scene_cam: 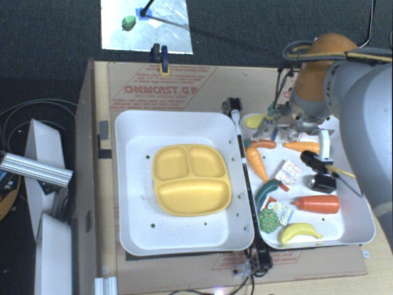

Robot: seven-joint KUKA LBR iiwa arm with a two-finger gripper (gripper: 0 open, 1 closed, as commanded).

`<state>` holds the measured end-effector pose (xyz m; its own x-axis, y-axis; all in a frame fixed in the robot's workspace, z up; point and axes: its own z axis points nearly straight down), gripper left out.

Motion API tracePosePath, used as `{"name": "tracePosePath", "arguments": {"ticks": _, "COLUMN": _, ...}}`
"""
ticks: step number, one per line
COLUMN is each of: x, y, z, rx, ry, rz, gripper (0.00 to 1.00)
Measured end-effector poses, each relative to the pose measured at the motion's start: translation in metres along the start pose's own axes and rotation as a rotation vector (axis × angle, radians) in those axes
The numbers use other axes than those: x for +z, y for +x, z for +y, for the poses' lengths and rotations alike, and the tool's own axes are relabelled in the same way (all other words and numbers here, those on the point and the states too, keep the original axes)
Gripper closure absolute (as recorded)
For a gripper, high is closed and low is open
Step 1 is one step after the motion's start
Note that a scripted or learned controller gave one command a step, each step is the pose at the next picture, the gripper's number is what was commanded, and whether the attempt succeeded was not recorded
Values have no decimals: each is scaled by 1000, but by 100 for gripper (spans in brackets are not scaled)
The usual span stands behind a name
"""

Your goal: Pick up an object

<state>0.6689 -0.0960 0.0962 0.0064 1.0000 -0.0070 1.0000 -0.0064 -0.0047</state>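
Yellow plastic banana (299, 232) lies at the front rim of the right-hand shallow white bin (351, 223), well apart from the pincer (277, 123). The pincer hangs over that bin's far end at the tip of the grey arm (362, 121). Whether it is wide or narrow cannot be told from this slant, and nothing is seen held in it. Just on the camera side of the pincer lies a short orange toy carrot (265, 144), with a longer orange toy carrot (256, 163) beside it. A pale yellow round piece (252, 121), perhaps a toy lemon, sits just beside the pincer on the side of the other bin. Farther toward the camera lie a white packet with red print (287, 173), a red-orange toy bottle (316, 204) and a green-printed packet (271, 217). Across the divide from the pincer, the second shallow white bin (138, 140) holds a yellow three-compartment plastic plate (190, 180). Both bins stand on the cardboard-covered desk (172, 88).
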Motion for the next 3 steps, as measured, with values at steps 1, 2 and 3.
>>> {"name": "tracePosePath", "arguments": {"ticks": 1, "x": -91, "y": 52, "z": 0, "rx": -12, "ry": -11, "rz": 7, "gripper": 0}}
{"name": "tracePosePath", "arguments": {"ticks": 2, "x": -65, "y": 10, "z": -54, "rx": -8, "ry": -5, "rz": 6, "gripper": 0}}
{"name": "tracePosePath", "arguments": {"ticks": 3, "x": 9, "y": -4, "z": -121, "rx": -7, "ry": -14, "rz": 5, "gripper": 0}}
